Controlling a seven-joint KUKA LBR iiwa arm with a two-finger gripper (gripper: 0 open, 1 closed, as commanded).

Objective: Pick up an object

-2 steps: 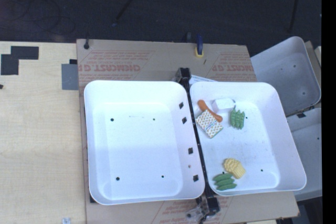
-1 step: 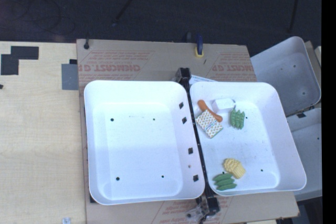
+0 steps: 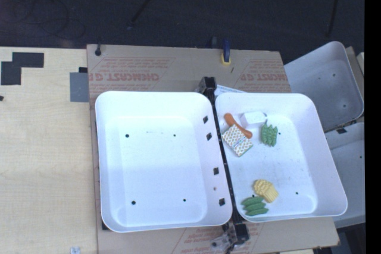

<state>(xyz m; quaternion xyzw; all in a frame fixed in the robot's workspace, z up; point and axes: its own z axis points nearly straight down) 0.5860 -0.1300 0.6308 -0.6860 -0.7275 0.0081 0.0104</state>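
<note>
Objects for picking, 6 in all, lay in the right bin [image 3: 321, 128], beside the left bin [image 3: 107, 128]: an orange stick [image 3: 237, 125] touching a patterned packet [image 3: 237, 141], a white block [image 3: 255, 118], green pods [image 3: 255, 206] touching a yellow piece [image 3: 265, 190], and a green piece [image 3: 269, 135]. I could not tell my gripper's state.

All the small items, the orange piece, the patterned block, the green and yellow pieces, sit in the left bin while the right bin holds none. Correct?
No. The camera view shows them in the right bin: orange piece, patterned block, green piece, yellow piece. None lie in the left bin.
</note>
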